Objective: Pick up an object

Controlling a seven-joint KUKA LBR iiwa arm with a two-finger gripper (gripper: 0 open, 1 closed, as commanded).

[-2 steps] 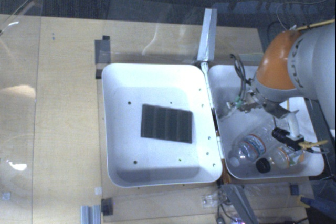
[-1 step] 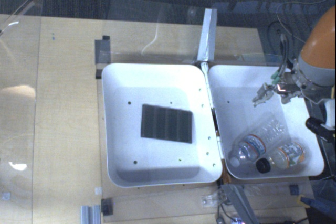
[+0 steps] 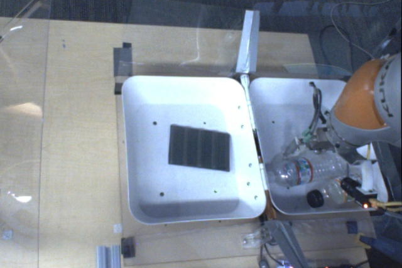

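On tabletop (image 3: 69, 135): two white bins, side by side. Left bin (image 3: 144, 110): one dark ribbed pad (image 3: 200, 147), lying flat near the middle, clear of the walls. Right bin (image 3: 276, 103): one clear plastic bottle (image 3: 308, 169), on its side, neck toward the left bin, label band round its middle; one small black cap (image 3: 315, 198) near the front wall, just below the bottle. Arm (image 3: 364, 100): grey with orange band, reaching in from the right over the right bin. Hand (image 3: 317, 142): low over the bottle's upper side, close to or touching it; its state cannot be told.
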